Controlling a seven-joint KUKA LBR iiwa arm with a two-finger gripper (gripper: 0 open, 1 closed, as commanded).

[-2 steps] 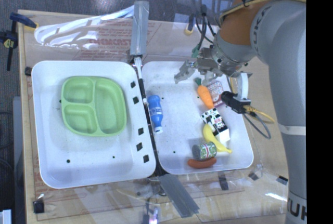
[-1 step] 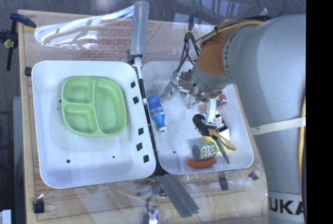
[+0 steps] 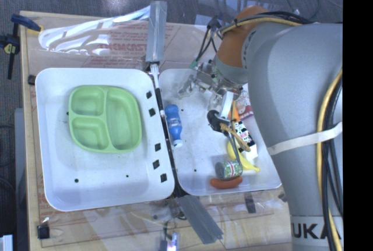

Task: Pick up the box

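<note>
Green plate (image 3: 105,119) lies in left bin (image 3: 52,174), blue bottle (image 3: 172,123) in right bin (image 3: 195,169).

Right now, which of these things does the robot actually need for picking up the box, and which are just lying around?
Part of the job:
box, partly hidden at the bin's right side
gripper

Just lying about:
green plate
blue bottle
can
banana
red sausage

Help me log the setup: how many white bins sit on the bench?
2. Left bin holds a green plate; right bin, partly hidden under the arm, holds a blue bottle.
</note>
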